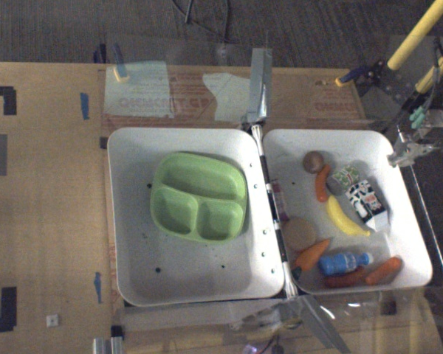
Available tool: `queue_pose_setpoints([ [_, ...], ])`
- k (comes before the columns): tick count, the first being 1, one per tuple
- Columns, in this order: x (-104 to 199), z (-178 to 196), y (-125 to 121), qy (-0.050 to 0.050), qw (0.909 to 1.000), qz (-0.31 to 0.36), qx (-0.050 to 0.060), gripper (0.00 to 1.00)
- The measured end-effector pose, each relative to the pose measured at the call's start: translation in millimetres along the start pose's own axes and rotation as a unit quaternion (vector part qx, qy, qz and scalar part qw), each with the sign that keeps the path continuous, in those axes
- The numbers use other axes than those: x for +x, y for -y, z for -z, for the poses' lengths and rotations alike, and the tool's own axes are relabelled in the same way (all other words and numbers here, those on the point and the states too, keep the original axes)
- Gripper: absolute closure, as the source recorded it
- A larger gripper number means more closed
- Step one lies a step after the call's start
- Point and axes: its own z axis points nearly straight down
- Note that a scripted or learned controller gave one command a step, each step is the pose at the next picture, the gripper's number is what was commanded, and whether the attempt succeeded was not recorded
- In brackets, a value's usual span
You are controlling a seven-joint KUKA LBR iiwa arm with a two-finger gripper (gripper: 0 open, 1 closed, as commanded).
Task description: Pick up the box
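Note:
The box (366,200) is a small carton with a black and white cow pattern. It lies flat in the right bin (417,220), towards the bin's right side, tilted with one end pointing to the lower right. A yellow banana (345,218) touches its left edge. A small green and white packet (345,176) rests against its upper left corner.
The right bin also holds a brown ball (313,161), an orange carrot (323,184), a tan round item (300,234), another carrot (312,254), a blue bottle (345,262) and a red-orange piece (384,270). A green divided plate (199,196) sits in the left bin (133,257). Yellow poles and clamps (417,28) stand at the upper right.

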Motion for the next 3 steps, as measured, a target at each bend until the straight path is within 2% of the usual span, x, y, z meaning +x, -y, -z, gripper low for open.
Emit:
queue_pose_setpoints([
  [1, 112.7, 148.4, -17.8, 0.0, 0.9994, -0.033, 0.001, 1.0],
  [2, 100.2, 148.6, 7.8, -0.001, 0.9966, 0.082, 0.002, 1.0],
  [3, 177.9, 148.3, -20.8, -0.001, 0.9989, 0.046, 0.0, 1.0],
])
